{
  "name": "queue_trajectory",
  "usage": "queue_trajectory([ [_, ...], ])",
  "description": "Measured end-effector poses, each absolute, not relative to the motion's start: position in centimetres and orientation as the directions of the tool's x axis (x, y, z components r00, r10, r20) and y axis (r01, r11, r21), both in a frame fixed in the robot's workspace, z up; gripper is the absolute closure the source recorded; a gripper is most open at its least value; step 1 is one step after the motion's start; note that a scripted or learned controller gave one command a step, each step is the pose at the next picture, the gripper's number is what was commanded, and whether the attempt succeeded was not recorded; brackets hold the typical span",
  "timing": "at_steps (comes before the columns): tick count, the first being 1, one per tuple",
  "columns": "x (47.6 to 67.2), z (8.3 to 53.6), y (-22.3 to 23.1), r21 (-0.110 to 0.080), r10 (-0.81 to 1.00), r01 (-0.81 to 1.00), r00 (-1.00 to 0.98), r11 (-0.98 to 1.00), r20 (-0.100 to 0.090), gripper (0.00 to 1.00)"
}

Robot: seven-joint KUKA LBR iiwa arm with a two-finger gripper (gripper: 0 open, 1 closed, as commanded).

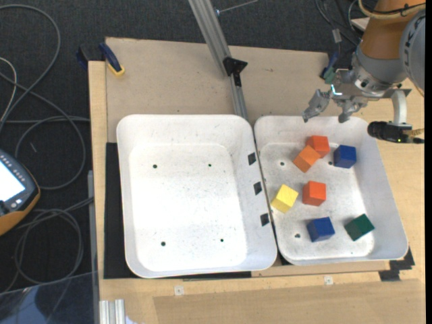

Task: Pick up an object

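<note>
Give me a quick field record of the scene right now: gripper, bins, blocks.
gripper: open, holding nothing, above the far rim of the right bin
right bin: holds seven blocks
orange blocks: three, at and; the first two touch
blue blocks: two, at and
yellow block: near the bin's left wall
green block: near corner, right side
left bin: no blocks in it
nearest to gripper: the far orange pair

The arm (391,19) enters at the upper right of the frame, its orange band above the grey wrist. Its gripper (329,109) points downward, fingers spread apart, holding nothing.
</note>
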State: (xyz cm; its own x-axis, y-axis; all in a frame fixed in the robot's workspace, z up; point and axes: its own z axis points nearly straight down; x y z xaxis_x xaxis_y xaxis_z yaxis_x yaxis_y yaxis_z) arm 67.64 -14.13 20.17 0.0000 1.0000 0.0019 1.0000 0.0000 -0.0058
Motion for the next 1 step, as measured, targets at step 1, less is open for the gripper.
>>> queue_trajectory([
  [1, 67.74, 20.56, -14.15, -0.001, 1.0, 1.0, -0.001, 0.001, 0.0, 0.0],
])
